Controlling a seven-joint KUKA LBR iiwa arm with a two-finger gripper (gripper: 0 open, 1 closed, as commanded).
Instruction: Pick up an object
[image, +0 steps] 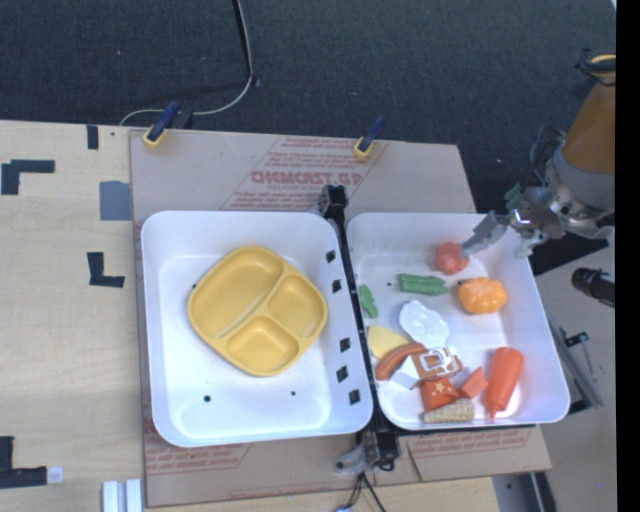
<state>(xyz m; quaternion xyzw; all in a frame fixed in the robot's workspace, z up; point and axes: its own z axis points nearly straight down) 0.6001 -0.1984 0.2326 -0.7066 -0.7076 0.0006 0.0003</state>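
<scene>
Near the right bin's (548, 330) far rim, we see a small red tomato (451, 258); our gripper (505, 232) hangs open beside it.

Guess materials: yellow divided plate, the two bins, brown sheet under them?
Yellow three-compartment plate: likely moulded plastic, smooth with a soft sheen. Shallow white bins: probably thin plastic, glossy with rounded rims. Brown printed sheet: looks like cardboard, matte, red lettering, clamped at the back edge.
</scene>
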